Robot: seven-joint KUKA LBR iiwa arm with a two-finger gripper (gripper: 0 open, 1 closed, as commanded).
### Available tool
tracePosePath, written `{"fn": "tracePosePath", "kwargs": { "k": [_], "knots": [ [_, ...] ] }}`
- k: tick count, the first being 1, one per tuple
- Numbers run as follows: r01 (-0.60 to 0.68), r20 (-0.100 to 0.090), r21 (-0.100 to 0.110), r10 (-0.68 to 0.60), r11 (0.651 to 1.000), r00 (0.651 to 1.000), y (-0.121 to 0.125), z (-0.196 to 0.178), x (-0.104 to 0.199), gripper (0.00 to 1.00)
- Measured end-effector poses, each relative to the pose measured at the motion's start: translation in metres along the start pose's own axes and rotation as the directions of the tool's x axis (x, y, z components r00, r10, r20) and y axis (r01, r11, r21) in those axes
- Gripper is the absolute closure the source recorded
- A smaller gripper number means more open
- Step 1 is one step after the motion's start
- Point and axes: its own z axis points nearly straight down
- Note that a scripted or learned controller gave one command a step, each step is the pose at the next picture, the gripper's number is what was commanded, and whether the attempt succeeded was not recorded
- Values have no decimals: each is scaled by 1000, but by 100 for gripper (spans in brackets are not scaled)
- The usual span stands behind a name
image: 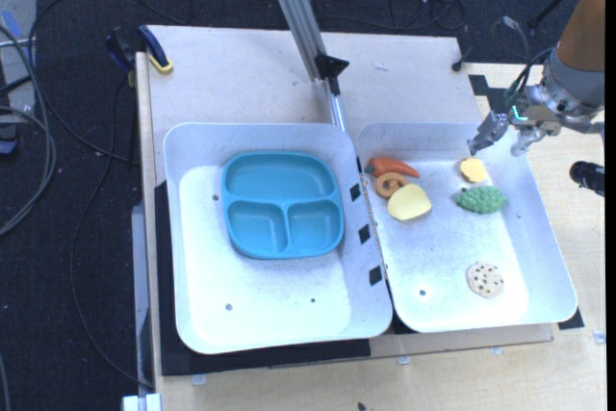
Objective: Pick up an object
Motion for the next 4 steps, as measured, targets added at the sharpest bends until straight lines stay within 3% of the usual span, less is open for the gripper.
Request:
{"fn": "tracePosePath", "kwargs": {
  "k": [1,3,4],
  "knots": [
    [1,1,-4,-1,1000,1000,1,-2,0,0],
    [0,1,0,0,1000,1000,-6,95,7,0],
    [1,1,-2,-1,1000,1000,-6,125,8,0]
  ]
}}
